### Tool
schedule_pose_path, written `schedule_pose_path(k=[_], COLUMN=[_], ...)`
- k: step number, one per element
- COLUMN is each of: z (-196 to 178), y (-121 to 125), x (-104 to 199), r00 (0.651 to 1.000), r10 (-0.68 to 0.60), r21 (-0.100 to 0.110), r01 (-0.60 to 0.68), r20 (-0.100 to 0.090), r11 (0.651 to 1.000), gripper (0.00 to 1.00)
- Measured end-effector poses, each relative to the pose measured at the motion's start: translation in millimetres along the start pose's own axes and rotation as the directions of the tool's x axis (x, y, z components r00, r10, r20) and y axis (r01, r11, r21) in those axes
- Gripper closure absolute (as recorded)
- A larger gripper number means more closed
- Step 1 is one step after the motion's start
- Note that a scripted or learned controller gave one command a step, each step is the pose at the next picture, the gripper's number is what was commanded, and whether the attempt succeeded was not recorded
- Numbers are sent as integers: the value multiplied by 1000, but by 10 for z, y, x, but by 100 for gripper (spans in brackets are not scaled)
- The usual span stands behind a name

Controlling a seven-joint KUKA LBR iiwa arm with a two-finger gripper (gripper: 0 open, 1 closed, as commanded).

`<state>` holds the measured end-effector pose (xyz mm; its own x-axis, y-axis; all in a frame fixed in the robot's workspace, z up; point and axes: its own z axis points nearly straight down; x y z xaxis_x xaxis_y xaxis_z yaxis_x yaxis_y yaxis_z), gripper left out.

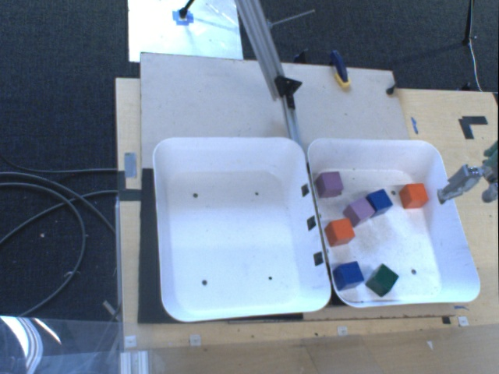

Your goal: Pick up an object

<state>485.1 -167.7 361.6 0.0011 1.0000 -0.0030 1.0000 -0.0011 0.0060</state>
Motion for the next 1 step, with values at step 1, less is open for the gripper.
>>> schedule_pose_path(k=[1], z=[-1659], y=[8], x=[143], r00=[1000], r10=[-7], r21=[-7], r01=[7], r20=[1], r11=[1000], gripper=[0])
